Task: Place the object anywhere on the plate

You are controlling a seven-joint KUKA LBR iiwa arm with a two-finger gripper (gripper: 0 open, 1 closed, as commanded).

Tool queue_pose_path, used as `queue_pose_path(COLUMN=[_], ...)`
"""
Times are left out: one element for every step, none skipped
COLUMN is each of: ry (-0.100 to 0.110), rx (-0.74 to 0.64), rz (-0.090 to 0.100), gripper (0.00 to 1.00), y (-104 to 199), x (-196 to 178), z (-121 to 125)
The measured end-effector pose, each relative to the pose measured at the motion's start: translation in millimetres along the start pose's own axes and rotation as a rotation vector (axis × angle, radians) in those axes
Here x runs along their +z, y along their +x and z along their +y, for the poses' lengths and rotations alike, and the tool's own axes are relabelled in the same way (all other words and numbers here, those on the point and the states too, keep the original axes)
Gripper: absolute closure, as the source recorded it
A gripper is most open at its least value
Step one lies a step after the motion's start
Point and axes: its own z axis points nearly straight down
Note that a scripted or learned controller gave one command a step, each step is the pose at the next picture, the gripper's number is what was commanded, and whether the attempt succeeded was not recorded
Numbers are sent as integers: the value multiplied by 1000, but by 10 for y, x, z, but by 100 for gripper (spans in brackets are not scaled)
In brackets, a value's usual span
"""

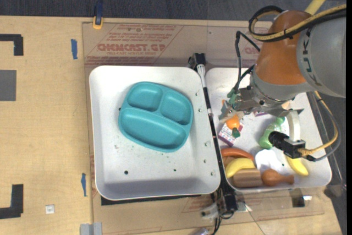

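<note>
In left bin (104, 162): one teal plate (155, 116). Right bin (322, 173): two bananas (239, 165). Hand (237, 110) state unclear.

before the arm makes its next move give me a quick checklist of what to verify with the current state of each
1. Teal divided plate sits flat in the left bin, compartments free of toys: ok.
2. Arm's wrist is over the right bin, where the toys lie: ok.
3. Gripper fingers open or shut: cannot tell, the wrist hides them.
4. A toy held between the fingers: cannot tell.
5. Pickable toys within the right bin, such as the yellow banana and the small carrot: ok.
6. Toy already on the plate: not ok, the task is not done.
</note>
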Motion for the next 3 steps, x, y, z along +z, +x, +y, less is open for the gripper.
queue_pose_path(ry=[4,-8,-10], rx=[-472,-441,-467], rz=[4,1,-3], gripper=[100,100,100], y=[711,1406,1409], x=[4,-579,-1232], z=[-446,-202,-232])
